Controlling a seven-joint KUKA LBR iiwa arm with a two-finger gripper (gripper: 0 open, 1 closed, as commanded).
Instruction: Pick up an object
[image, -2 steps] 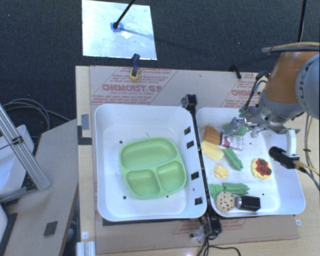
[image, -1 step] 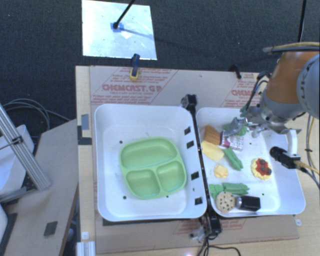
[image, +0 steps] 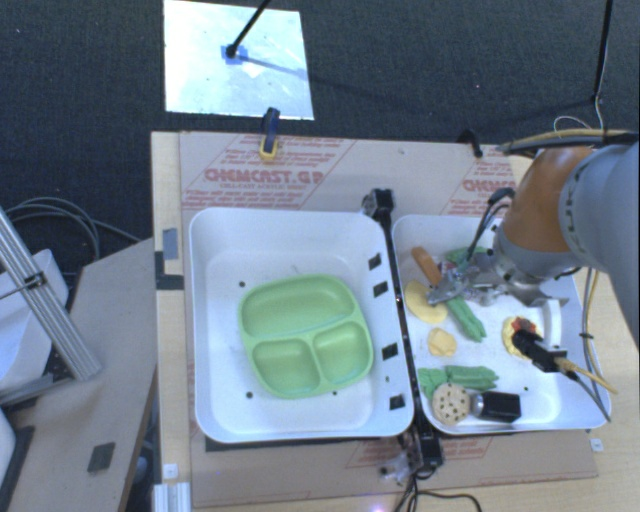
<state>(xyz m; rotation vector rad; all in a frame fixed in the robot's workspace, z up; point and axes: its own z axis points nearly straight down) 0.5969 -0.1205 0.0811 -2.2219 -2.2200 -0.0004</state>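
Several toy foods lie in the right bin (image: 590, 400); gripper (image: 445, 293) sits low among them, finger state cannot be told. Nearest target: green bean pod (image: 466, 318), just beside the fingertips. Judged light, rigid, slick plastic; grasp across its narrow middle.

Fixed above the bench (image: 300, 155), looking down at a slant. Far enough back to take in both the left bin (image: 215, 330) and the right bin (image: 580, 395) whole. Arm (image: 585, 200) entering from the right.
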